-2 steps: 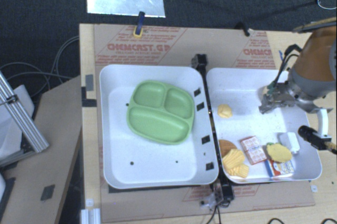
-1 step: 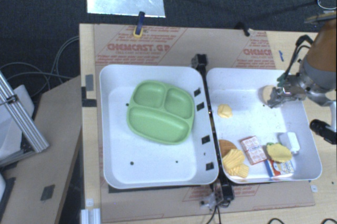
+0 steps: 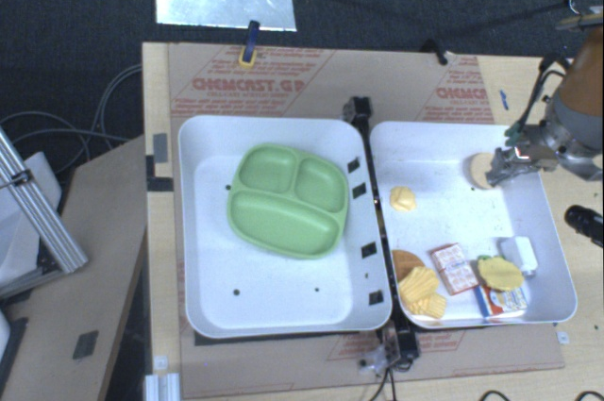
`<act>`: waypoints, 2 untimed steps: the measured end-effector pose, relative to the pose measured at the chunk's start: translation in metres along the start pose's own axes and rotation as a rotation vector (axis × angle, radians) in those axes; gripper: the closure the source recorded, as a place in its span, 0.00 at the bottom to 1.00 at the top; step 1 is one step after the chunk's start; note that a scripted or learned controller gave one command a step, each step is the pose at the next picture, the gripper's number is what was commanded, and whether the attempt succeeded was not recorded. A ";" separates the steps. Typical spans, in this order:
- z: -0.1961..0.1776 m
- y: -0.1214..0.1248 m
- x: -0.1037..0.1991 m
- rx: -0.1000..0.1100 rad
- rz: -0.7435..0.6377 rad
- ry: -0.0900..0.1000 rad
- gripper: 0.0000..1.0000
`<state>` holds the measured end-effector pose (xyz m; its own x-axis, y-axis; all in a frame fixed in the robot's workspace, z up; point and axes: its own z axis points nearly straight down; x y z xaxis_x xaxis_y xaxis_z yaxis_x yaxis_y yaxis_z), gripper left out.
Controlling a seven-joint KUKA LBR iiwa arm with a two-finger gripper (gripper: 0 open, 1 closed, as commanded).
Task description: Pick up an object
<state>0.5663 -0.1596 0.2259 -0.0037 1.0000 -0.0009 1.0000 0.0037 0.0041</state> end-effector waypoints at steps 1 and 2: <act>0.009 0.041 0.035 0.000 -0.006 0.002 1.00; 0.013 0.073 0.074 -0.001 -0.005 0.001 1.00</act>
<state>0.6390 -0.0855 0.2128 -0.0088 1.0000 0.0002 0.9999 0.0088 0.0050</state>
